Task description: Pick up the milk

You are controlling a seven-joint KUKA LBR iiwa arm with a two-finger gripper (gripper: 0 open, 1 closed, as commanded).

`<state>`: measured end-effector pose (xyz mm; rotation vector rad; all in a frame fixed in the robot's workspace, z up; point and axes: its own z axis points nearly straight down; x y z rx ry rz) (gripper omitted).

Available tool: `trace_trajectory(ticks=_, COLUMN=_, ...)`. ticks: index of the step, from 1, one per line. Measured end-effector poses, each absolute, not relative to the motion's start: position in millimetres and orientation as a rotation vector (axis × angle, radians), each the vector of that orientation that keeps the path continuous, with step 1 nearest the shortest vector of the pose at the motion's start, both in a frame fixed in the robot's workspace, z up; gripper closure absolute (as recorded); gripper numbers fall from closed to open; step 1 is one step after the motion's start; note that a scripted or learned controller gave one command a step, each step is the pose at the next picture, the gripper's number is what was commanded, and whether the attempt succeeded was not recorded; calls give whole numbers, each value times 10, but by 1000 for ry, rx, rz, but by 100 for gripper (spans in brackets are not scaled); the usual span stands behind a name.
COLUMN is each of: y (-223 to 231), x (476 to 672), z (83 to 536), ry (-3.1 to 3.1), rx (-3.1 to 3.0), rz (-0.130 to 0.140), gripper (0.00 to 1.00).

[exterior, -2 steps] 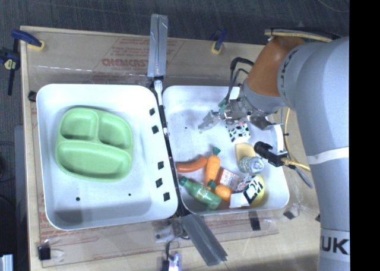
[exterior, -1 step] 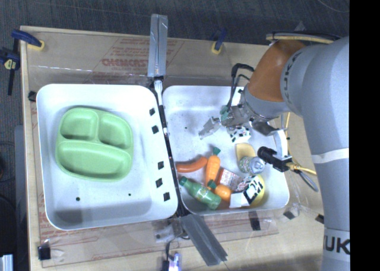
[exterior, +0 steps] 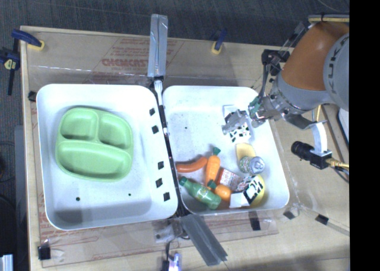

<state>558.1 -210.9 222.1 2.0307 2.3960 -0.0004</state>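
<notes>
Milk carton (exterior: 240, 134) sits in the right bin (exterior: 196, 100), just under my claw (exterior: 236, 120). Lift is not yet done. I cannot tell how my claw stands, nor whether it grips.

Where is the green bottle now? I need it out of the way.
The green bottle lies in the right bin, near its front-left corner, just below the orange carrot.

Bench (exterior: 309, 216) with two white bins (exterior: 44, 145)
</notes>
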Motion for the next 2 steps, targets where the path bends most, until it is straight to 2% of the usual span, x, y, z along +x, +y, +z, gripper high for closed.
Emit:
trace_trajectory(ticks=1, y=-1775, x=5512, z=996, ry=2238, rx=2211, rz=-4, gripper=0)
trace_trajectory(ticks=2, y=-2105, x=5216, z=916, ry=2222, rx=2225, rz=-2, gripper=0)
